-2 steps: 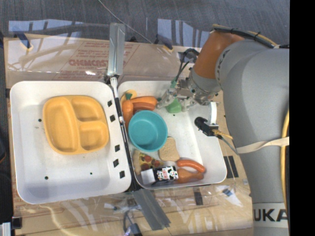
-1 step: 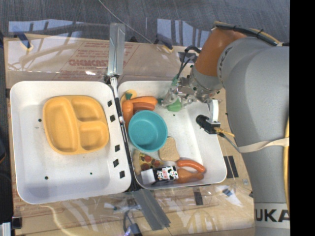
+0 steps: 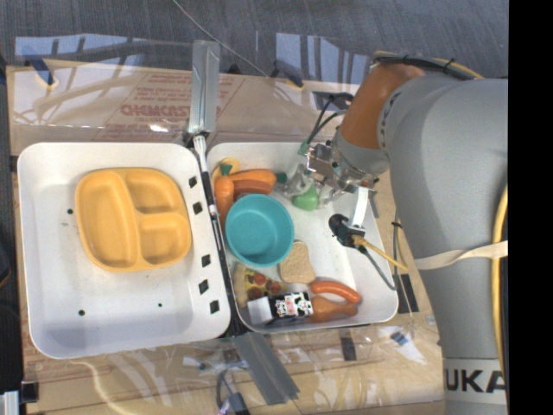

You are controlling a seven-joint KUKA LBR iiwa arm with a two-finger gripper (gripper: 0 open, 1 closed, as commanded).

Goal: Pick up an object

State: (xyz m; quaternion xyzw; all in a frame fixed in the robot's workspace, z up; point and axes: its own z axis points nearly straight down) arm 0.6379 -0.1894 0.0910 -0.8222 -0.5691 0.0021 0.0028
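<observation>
Right of centre, the two-finger gripper (image 3: 313, 178) hangs over the upper part of the right white bin (image 3: 377, 271), directly above a small green rounded object (image 3: 305, 200) lying just right of the teal plastic bowl (image 3: 258, 228).

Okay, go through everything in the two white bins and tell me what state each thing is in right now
Yellow plastic divided tray: flat, right way up, in the left bin.
Teal plastic bowl: open side up, in the right bin.
Small green object: resting in the right bin, under the gripper.
Orange carrot toy: lying by the divider.
</observation>
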